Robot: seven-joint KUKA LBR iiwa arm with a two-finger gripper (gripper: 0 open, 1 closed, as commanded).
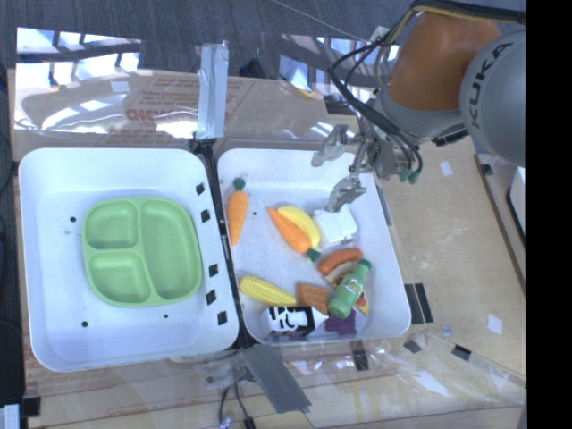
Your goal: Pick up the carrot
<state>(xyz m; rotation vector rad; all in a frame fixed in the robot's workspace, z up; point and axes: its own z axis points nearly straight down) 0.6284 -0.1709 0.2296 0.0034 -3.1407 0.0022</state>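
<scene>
**Two carrots in the right bin, gripper above its far edge**

You see the right bin holding a heap of toy food. One carrot lies alone by the bin's left wall, green top pointing away from you, touching nothing else. A second carrot lies slantwise near the middle, pressed against a banana. Toward the near side sit a corn cob, a sausage and a green bottle, with a white block beside the banana.

Your gripper hangs over the bin's far right corner, released, fingers spread with nothing between them, well apart from both carrots. The left bin carries a green divided plate. Both bins rest on the desk.
</scene>
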